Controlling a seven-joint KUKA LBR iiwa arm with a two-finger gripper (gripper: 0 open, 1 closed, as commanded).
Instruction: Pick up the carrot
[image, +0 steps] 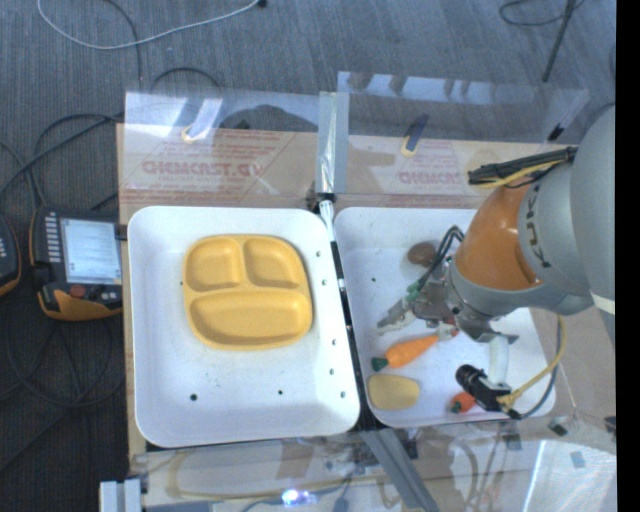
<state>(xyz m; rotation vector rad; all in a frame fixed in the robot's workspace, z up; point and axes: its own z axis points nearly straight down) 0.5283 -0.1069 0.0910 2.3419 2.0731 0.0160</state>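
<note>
orange carrot (412, 351), green-tipped, lying slantwise in right bin (372, 235)

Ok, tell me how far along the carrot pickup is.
Done: the arm has reached into the right bin, with the gripper low and just above the carrot. In hand: nothing that can be seen; the carrot lies on the bin floor beside a yellow piece. Left: closing on the carrot and lifting it.

Covering part of the right bin (380, 235) and a brown object (421, 254) near its far wall: the arm's orange band (497, 245). Running off the right edge: the grey arm. Hiding the gripper (432, 303) beneath the wrist; finger state indeterminable.
</note>
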